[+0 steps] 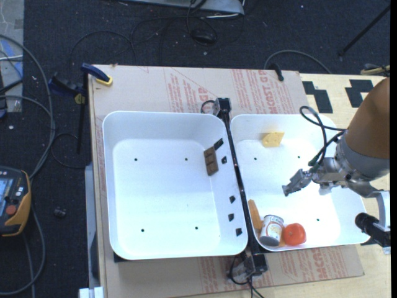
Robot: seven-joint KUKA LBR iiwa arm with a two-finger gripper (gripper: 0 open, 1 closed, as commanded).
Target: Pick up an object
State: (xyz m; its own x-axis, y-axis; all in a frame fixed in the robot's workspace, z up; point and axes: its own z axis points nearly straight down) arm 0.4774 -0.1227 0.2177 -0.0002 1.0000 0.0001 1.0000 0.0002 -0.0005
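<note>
My gripper [294, 185] hangs over the middle of the right bin [322, 124], pointing left and down, with nothing seen in it. In the front corner of that bin, left and forward of the gripper, lie a red tomato [294, 233], a small can [271, 228] on its side and an orange carrot [254, 212], all close together. A yellow wedge [273, 139] rests near the bin's back wall, apart from the gripper. In the left bin [124, 126], a brown chocolate bar [211, 161] lies near the right wall.
A black divider with clips [231, 160] runs between the two bins. Cables [313, 126] loop from the arm over the right bin's back. The bins sit on a cardboard sheet [180, 85]; a blue and yellow clamp [97, 75] sits at its back left corner.
</note>
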